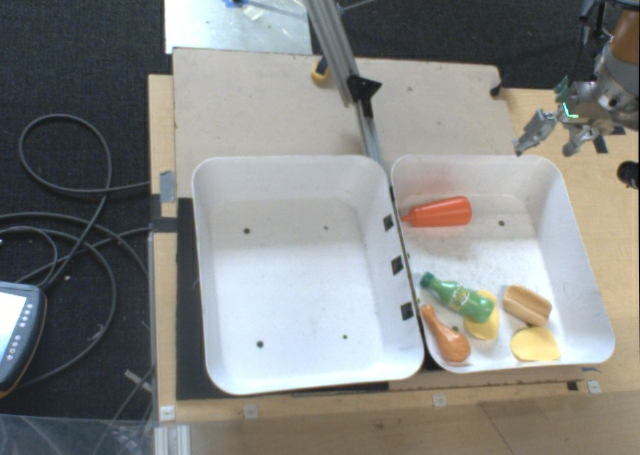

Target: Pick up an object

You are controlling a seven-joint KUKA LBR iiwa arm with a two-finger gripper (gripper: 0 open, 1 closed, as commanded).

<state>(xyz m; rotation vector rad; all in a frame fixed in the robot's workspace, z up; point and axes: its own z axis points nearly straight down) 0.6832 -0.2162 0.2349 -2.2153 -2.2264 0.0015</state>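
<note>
The right bin (560, 193) holds several toy foods. A red-orange carrot-like piece (437, 212) lies near its back left. At the front are a green bottle (458, 297), an orange drumstick (445, 335), a small yellow piece (485, 318), a tan bread roll (527, 304) and a flat yellow chip (535, 345). My gripper (553, 141) hangs above the back right rim of that bin, well away from the objects. It is open and nothing is between its fingers.
The left bin (215, 243) sits beside the right one, with a shared divider between them. A slanted metal pole (330, 23) crosses the back of the bench. Cables and a tablet lie on the floor at the left.
</note>
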